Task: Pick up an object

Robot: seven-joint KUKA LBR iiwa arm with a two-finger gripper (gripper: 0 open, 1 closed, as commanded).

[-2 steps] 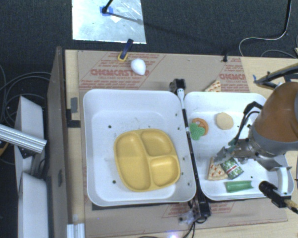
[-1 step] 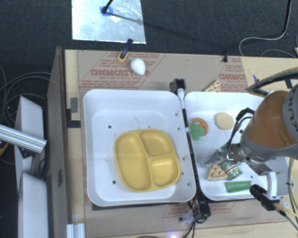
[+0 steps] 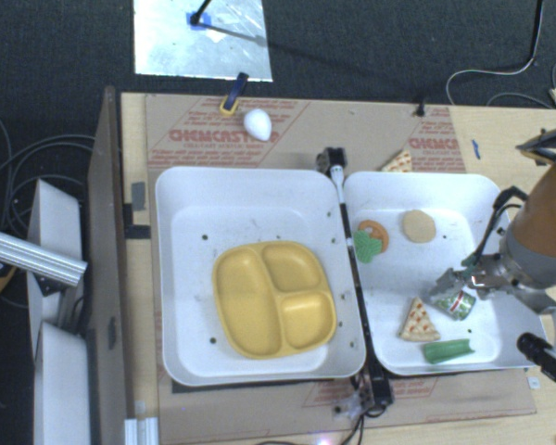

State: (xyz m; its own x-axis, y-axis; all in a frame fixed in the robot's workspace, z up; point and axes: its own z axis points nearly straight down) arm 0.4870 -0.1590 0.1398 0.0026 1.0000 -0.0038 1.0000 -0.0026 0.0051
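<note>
Lying in the right bin just beside the pizza slice, close under the gripper of a state impossible to tell, small can: probably light, stiff, smooth and slippery, best taken across its round middle

"CHEMCAST" — red, on cardboard sheet
</note>
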